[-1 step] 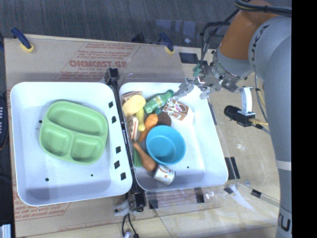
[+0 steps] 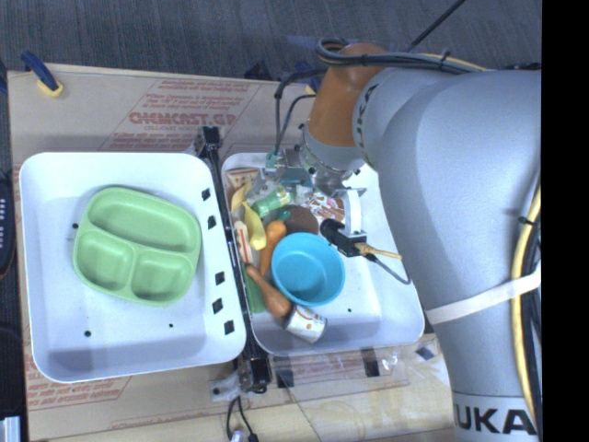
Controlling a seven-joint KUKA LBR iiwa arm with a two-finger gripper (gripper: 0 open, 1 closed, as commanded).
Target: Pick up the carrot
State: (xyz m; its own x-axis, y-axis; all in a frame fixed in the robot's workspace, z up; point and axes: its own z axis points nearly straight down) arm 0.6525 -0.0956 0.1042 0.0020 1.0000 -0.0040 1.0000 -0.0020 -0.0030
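While the gripper (image 2: 293, 175) sits low over the far end of the right bin (image 2: 391, 307), its fingers are lost in clutter and wrist hardware, so whether they are spread or pressed together cannot be told.

The carrot (image 2: 266, 286) lies in the right bin against its left wall, partly tucked under the blue bowl (image 2: 307, 268). From the gripper, the carrot lies toward the near edge of the bin and slightly left. Its long axis runs diagonally, from upper left to lower right. A yellow banana-like piece (image 2: 252, 226) lies between gripper and carrot.

Judgement: the approach must come down along the left wall, jaws set across the diagonal axis; the bowl rim crowds the right side.

Legible writing: "KUKA" on the arm base (image 2: 492, 419); red "CHEMCAST" print on the cardboard (image 2: 175, 116) covering the table. The left bin (image 2: 46, 284) holds a green divided tray (image 2: 138, 244).
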